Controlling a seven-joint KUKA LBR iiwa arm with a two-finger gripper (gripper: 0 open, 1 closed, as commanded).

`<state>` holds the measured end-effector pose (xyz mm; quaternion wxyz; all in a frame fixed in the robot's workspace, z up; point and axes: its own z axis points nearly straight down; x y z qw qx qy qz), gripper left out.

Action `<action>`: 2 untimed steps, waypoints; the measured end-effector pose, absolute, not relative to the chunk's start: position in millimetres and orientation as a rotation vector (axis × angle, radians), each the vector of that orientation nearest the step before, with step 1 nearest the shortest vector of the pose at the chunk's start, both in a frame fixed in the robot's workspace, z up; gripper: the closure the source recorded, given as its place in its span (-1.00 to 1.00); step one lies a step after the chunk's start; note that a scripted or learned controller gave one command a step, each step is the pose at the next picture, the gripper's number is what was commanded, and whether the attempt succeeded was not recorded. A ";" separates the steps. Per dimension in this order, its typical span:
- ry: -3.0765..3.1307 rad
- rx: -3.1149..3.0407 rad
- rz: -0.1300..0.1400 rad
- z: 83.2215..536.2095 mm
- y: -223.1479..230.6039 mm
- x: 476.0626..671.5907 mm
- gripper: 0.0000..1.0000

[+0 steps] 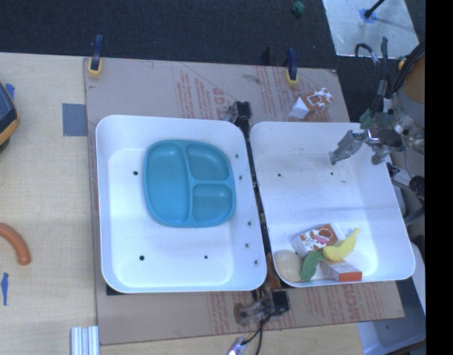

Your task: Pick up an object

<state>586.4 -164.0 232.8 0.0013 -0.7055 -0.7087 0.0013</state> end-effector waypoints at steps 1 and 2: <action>-2.225 -2.215 0.006 234.4 -183.1 490.8 -1.00; -2.225 -2.211 0.006 109.7 -132.7 537.5 -1.00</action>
